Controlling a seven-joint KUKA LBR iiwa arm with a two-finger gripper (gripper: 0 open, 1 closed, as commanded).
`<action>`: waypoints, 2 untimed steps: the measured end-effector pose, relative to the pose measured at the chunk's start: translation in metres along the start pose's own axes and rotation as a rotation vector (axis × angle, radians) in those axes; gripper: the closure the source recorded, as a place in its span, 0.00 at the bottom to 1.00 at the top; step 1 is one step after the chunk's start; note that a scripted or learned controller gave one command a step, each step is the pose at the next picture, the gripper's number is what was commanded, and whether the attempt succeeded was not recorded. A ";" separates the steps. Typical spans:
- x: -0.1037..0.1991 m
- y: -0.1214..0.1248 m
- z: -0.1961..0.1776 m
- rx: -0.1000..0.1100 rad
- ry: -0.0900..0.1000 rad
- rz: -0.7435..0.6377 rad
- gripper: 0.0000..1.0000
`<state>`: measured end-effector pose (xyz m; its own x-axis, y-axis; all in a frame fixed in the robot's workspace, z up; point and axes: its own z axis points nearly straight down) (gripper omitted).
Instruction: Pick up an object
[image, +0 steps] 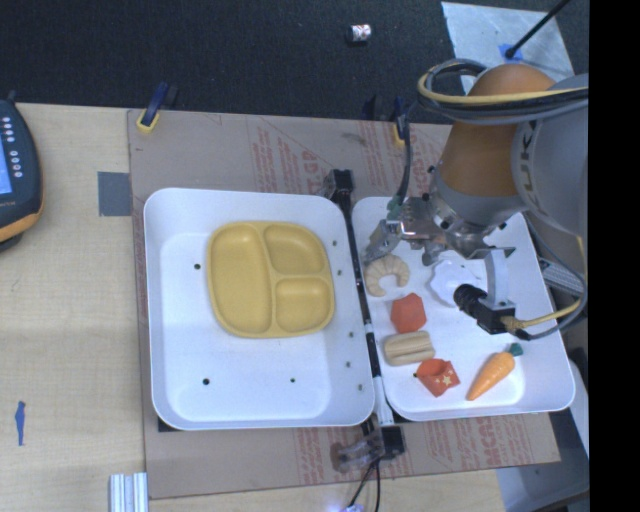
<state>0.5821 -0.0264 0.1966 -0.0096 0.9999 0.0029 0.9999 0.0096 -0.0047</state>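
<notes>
1. Croissant (387, 273) is the likeliest target: it lies in the right bin (545, 395), upper-left part, just beside the wall shared with the left bin (160, 330).
2. Hand (392, 232) sits just above the croissant in frame; cannot tell whether it is released or clenched, and nothing visibly sits in it.
3. Judgement: descend straight, centred on the croissant, and grip across its narrow width, keeping off the bin wall.
4. Red block (408, 313) and tan roll (408, 347) lie close below; risk of nudging them.
5. Carrot (492, 375) and strawberry piece (438, 377) lie well apart, lower right.
6. Open room: left bin, around the yellow tray (270, 277).
</notes>
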 end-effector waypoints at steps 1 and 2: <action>-0.058 -0.064 0.005 0.005 -0.004 0.011 0.00; -0.068 -0.031 0.074 -0.001 -0.003 0.006 0.00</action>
<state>0.5513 -0.0948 0.1222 -0.0040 1.0000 -0.0003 1.0000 0.0040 -0.0040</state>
